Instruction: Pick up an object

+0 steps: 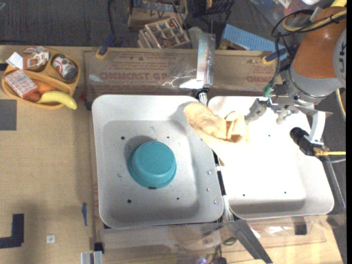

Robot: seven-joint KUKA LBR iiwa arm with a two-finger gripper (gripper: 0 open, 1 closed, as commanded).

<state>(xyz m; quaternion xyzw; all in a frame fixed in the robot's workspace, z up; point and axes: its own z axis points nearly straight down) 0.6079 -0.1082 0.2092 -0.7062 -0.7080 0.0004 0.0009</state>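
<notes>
**Arm above the right bin, tan cloth draped across the divide**

Two shallow white bins are seen side by side on a wooden worktop [44,164]. A teal bowl [152,164], turned upside down, is held in the left bin [110,114]. A crumpled tan cloth [215,124] is laid over the rims where the bins meet, mostly within the upper left corner of the right bin [286,186]; its long axis is run from upper left to lower right.

The grey arm, banded in orange [319,43], is reached in from the right, and the gripper [269,110] is placed over the far edge of the right bin, just beside the cloth's right end. Whether the jaws are parted or closed cannot be told, and nothing is seen held in them.

Behind the bins a cardboard wall [143,73] is printed with red lettering too blurred to be read. At the upper left, a yellow dish [11,84] is filled with toy food, a banana [58,98] among it.
</notes>
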